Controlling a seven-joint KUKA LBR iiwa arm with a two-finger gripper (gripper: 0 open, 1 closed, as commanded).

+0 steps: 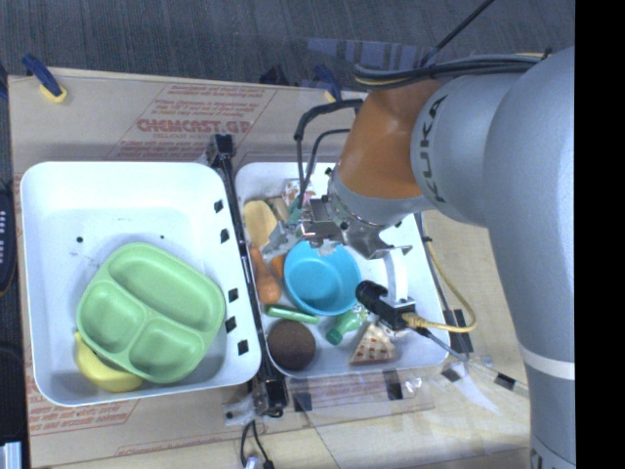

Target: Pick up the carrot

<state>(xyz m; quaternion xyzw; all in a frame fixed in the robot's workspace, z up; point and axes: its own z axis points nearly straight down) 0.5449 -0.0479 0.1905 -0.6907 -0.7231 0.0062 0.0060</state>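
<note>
Cardboard-covered bench under two shallow white bins set side by side.

In the right bin: the carrot, a slim orange piece lying along the left wall, squeezed between that wall and the blue bowl. Touching the bowl, or nearly so. Just above it, a pale beige piece; just below, a green strip and a round brown thing. Further right, a wedge like a sandwich slice.

In the left bin: a green divided plate over something yellow, well apart from the task.

Over the right bin's upper half, the gripper below the orange band of the arm, near the bowl's upper rim and beside the carrot's upper end.

Judged as the approach step: nothing seen held, carrot down in the bin. Next, probably: shift left toward the wall, line up across the carrot's narrow width, descend without catching the bowl or the wall.

Hard to make out: how wide the gripper stands, masked by the wrist body above it; cannot tell. Also hidden: part of the carrot's length behind the bowl's rim, and the bin floor beneath the arm.
</note>
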